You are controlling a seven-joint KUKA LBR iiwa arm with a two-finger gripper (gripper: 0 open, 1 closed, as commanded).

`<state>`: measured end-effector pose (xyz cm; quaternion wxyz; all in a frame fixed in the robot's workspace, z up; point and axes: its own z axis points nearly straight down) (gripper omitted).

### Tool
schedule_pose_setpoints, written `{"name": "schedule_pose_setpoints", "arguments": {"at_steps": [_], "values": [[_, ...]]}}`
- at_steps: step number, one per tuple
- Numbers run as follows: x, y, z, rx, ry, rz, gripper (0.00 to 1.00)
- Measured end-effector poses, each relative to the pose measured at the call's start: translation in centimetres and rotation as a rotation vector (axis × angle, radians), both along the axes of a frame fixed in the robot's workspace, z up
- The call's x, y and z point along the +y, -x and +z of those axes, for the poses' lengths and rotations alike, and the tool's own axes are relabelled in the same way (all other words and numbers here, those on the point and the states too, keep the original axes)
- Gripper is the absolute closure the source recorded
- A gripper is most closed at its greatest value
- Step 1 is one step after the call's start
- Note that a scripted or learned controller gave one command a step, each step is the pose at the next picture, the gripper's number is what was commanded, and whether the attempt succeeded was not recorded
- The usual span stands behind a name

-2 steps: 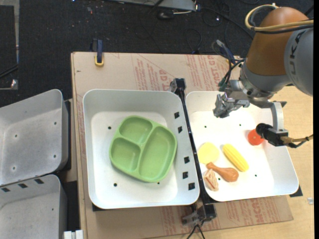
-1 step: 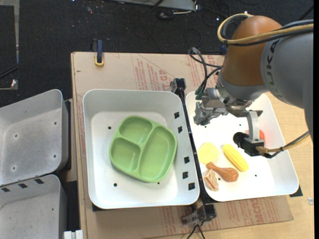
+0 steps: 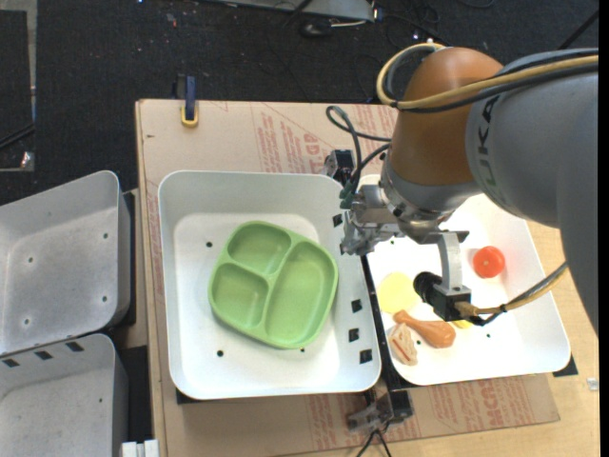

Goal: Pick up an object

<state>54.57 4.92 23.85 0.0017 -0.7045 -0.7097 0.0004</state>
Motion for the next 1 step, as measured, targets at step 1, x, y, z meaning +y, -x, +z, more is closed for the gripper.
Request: {"name": "schedule_pose_setpoints", "arguments": {"at_steps": [1], "values": [[4.76, 1.17, -1.05, 0.000, 0.000, 0.000, 1.00]]}}
